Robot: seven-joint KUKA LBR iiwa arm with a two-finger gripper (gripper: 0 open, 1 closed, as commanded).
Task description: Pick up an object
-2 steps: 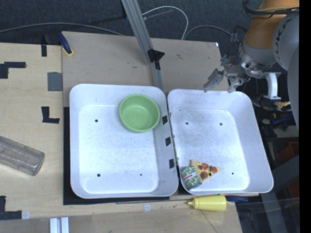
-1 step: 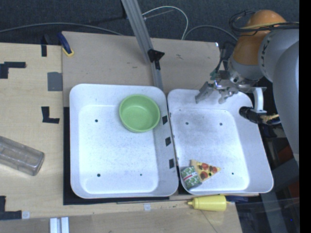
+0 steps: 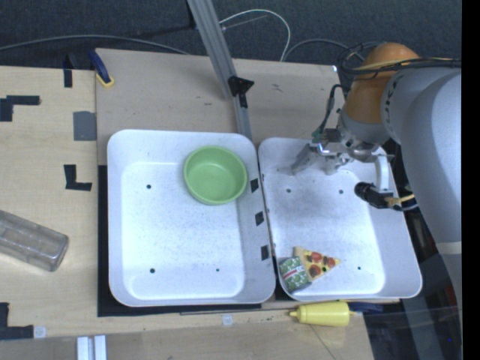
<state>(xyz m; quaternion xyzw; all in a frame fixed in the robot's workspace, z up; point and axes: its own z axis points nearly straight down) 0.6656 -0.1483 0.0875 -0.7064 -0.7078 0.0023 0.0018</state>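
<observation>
A green bowl [image 3: 215, 175] sits upright in the left bin [image 3: 135, 223], near its back right corner. In the right bin [image 3: 375, 238], a toy pizza slice [image 3: 320, 261] lies at the front left, touching a small green packet [image 3: 293, 274]. My gripper [image 3: 313, 163] hangs over the back of the right bin, far from both. Its fingers [image 3: 299, 162] are spread open with nothing between them.
A yellow squeeze bottle [image 3: 324, 313] lies on the bench just in front of the right bin. A clear plastic cylinder [image 3: 28, 240] rests at the far left. A grey slanted pole [image 3: 217, 43] crosses the back, ending near the gap between the bins.
</observation>
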